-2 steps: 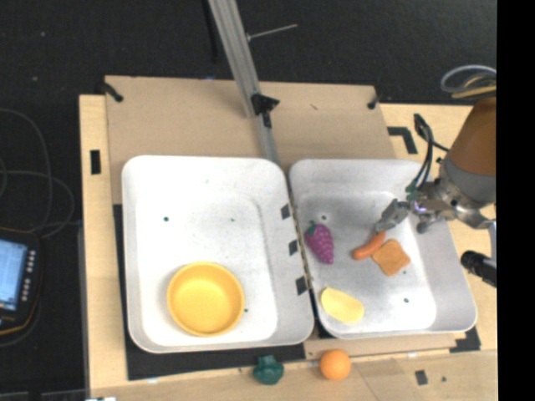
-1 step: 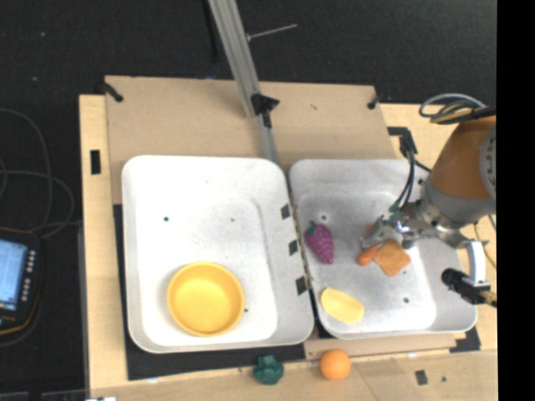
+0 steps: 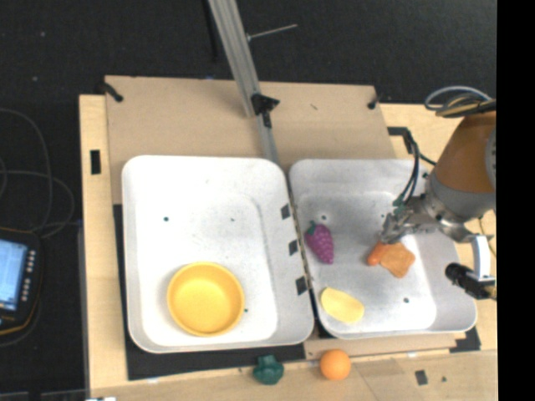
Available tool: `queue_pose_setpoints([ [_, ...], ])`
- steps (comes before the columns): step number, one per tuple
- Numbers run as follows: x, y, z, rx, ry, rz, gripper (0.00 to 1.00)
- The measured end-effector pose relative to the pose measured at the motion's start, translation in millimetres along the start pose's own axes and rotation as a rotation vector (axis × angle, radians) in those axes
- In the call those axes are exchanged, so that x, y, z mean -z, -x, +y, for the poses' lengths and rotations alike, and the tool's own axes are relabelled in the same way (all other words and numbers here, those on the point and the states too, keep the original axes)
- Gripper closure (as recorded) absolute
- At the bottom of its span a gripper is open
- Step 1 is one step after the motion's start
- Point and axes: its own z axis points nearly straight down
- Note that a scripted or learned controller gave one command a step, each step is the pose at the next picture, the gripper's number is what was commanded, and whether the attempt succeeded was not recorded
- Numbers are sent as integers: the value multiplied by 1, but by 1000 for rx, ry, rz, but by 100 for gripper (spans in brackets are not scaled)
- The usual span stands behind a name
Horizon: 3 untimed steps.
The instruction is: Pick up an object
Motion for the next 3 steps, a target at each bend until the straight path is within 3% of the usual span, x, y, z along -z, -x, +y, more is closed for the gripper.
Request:
queue_pose_setpoints([
  [2,72,7,-1,5,2,-1,100],
  [3,77,-44,1,11,-1,2,100],
])
